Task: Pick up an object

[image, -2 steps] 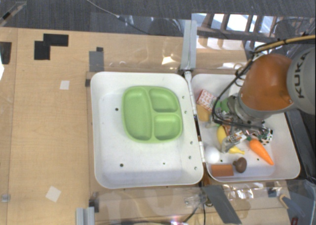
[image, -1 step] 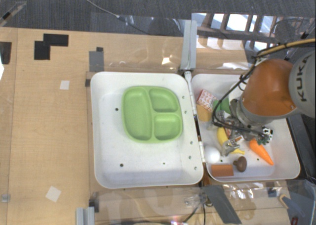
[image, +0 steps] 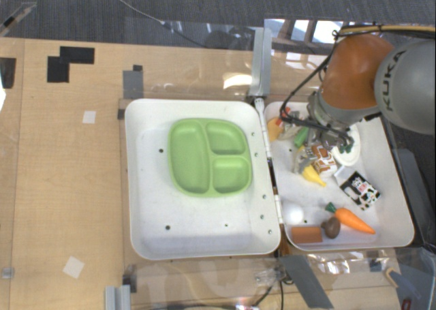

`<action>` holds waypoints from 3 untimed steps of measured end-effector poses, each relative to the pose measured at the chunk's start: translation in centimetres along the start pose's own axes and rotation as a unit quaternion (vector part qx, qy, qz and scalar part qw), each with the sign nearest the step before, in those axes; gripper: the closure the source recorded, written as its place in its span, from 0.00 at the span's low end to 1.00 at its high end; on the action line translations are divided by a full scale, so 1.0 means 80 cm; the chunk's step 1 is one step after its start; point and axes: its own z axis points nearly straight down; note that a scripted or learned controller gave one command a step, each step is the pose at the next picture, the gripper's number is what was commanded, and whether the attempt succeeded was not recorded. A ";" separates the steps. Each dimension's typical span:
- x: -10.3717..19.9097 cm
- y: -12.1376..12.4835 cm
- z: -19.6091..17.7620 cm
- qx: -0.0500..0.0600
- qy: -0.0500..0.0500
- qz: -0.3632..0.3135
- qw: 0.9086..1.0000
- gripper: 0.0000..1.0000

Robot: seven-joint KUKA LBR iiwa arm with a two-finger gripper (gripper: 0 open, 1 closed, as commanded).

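Hovering low over the right shallow white bin (image: 398, 234), gripper (image: 315, 159) sitting right on a cluster: small yellow banana-shaped toy (image: 313, 176) touching a brown-and-white packet (image: 323, 159); opening state impossible to tell. Risking a miss or double grab, neighbours crowding. Lying apart: orange plastic carrot (image: 354, 219), black-and-white block (image: 359, 189).

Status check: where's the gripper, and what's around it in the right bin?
Gripper low in right bin, over banana. Carrot near front, untouched. Green tray in left bin.
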 end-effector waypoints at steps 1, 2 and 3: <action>0.073 -0.055 -0.002 0.001 0.002 0.044 0.999 0.00; -0.011 -0.077 0.002 -0.002 0.012 0.048 0.999 0.00; 0.039 -0.045 -0.001 0.001 0.002 0.130 0.992 0.00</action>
